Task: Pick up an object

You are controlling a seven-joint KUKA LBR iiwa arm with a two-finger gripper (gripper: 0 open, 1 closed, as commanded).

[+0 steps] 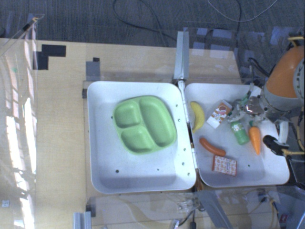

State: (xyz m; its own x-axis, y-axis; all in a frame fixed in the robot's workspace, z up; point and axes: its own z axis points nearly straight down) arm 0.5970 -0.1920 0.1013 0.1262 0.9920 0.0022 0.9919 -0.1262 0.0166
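Observation:
The right bin [271, 175] holds several toy foods. A yellow banana [197, 115] lies at its left wall. A small white and red carton [219, 113] sits near the middle, and a green bottle [240, 132] stands just right of it. An orange carrot [256, 140] lies beside the bottle. A red sausage [212, 146] and a red patterned box [224, 165] lie toward the front. My gripper [245, 108] hangs over the back right of this bin, just above the green bottle and next to the carton. Nothing shows in its grasp.
The left bin [109, 175] carries a green divided plate [144, 124]. A metal divider [181, 56] runs between the bins at the back. Cables [143, 13] lie on the floor beyond the bench. The arm's orange band [288, 75] fills the right side.

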